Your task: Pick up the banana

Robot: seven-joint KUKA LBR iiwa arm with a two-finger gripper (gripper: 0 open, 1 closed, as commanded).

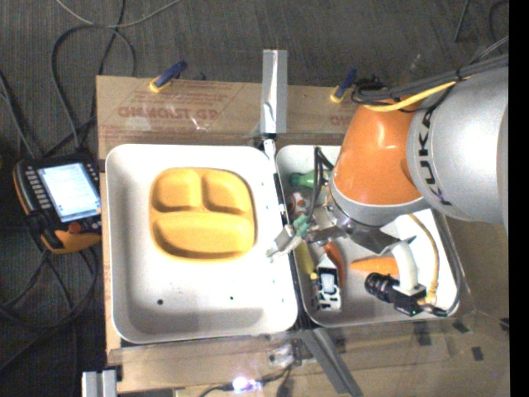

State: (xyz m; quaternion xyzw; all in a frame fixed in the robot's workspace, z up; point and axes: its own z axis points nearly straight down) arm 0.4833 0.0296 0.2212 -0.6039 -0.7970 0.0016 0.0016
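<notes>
- Gripper (285,242) hung low over the wall between the two bins, at the left edge of the right bin (453,246); whether it was spread or pressed together I cannot tell, and nothing was seen in its grasp.
- Left bin (124,304) held one yellow divided tray (202,213), lying flat in its upper middle part.
- Right bin was crowded: a banana (304,261) lay along its left wall, just beside the gripper and partly under it; an orange carrot-like piece (372,264) lay near the middle, a green item (302,179) near the top, and a small black-and-white object (328,288) near the bottom.
- Large part of the right bin was hidden by the arm (430,155).
- Arm reached in from the right, its orange band (376,160) above the right bin and the wrist pointing down-left.
- Outside the bins, a handheld pendant with a lit screen (62,193) lay on the floor at the left, and two blue-yellow clamps (168,75) held the cardboard at the top.
</notes>
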